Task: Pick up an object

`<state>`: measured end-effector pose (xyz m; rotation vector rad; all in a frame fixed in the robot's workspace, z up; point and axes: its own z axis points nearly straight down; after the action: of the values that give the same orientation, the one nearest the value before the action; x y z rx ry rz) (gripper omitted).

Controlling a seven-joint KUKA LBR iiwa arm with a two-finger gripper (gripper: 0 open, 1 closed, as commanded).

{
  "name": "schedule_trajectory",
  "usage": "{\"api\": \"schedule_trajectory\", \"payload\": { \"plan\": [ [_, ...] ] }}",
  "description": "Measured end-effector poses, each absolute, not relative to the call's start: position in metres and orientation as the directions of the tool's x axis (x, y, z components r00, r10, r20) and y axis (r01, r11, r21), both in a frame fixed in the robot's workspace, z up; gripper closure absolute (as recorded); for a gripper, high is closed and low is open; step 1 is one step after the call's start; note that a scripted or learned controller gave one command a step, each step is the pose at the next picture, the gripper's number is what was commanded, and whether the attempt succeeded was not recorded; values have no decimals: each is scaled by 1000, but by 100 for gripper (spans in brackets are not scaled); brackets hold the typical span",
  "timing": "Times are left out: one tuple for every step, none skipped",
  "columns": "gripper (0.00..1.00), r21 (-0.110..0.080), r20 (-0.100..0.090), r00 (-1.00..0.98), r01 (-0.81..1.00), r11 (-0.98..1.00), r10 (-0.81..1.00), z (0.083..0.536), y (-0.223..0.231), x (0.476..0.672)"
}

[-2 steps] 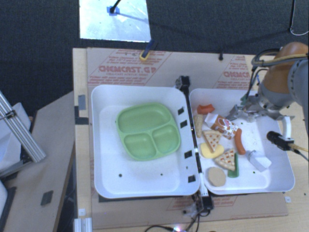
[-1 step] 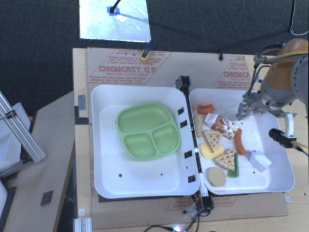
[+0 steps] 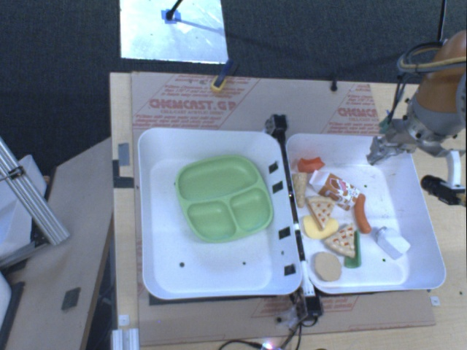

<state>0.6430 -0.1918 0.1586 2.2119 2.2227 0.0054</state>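
Altogether, two pizza slices (image 3: 319,211), one sausage (image 3: 361,214) and one green tray (image 3: 223,197); end effector (image 3: 382,152) state unclear.

A dark blue-black carpeted floor (image 3: 66,64) is showing around the bench on the upper and left sides, and a shiny silver sheet (image 3: 174,20) is lying flat on it near the top, catching light. The bench top (image 3: 241,97) is presenting a pale brown board printed with red lettering, lying beneath the bins. At the left edge, a light wooden side surface (image 3: 76,224) is adjoining the bench, with a slanting aluminium rail (image 3: 33,199) crossing above it.
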Motion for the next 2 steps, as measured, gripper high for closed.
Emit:
{"api": "schedule_trajectory", "payload": {
  "plan": [
    [100, 5, -2, -3, 1000, 3, 1000, 207, -200, 646],
    [100, 5, -1, -5, 1000, 5, 1000, 226, -200, 647]
  ]
}}
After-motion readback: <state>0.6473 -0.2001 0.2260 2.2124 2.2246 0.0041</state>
